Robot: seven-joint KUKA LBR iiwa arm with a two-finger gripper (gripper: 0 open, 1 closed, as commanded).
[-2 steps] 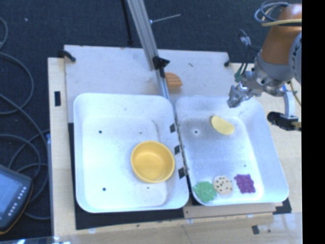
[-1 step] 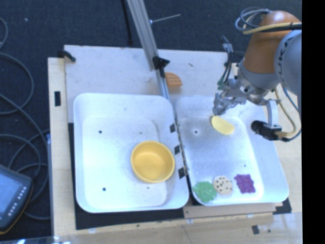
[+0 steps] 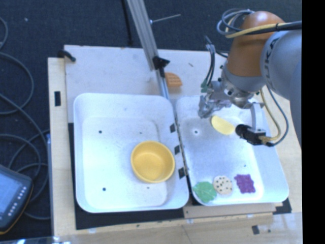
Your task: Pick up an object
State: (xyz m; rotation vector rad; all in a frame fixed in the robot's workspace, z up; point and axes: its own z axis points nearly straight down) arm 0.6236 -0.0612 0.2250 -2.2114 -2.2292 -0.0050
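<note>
Arm: We see the grey arm (image 3: pixel 284 60) with its orange band (image 3: pixel 251 39) reaching in from the right over the far part of the right bin.
Hand: The hand (image 3: pixel 207 108) hangs over the far left corner of the right bin (image 3: pixel 264 161); we cannot tell from this slant how it is set or whether anything is in it.
Yellow piece: A small pale yellow object (image 3: pixel 222 125) lies in the right bin, just right of and nearer than the hand, close to it; we cannot tell if they touch.
Near row: Along the near edge of the right bin we see three small things side by side: a green one (image 3: pixel 204 191) on the left, a round speckled cookie-like one (image 3: pixel 222 185) in the middle, a purple one (image 3: pixel 245 183) on the right.
Left bin: The left bin (image 3: pixel 101 136) holds a yellow bowl (image 3: pixel 152 161), upright, toward its near right side.
Desk: On the desk (image 3: pixel 111 70) beyond the bins, an orange object (image 3: pixel 173 80) rests beside a slanted metal post (image 3: pixel 144 29).
Surroundings: Black cables (image 3: pixel 20 85) trail on the dark floor to the left.
</note>
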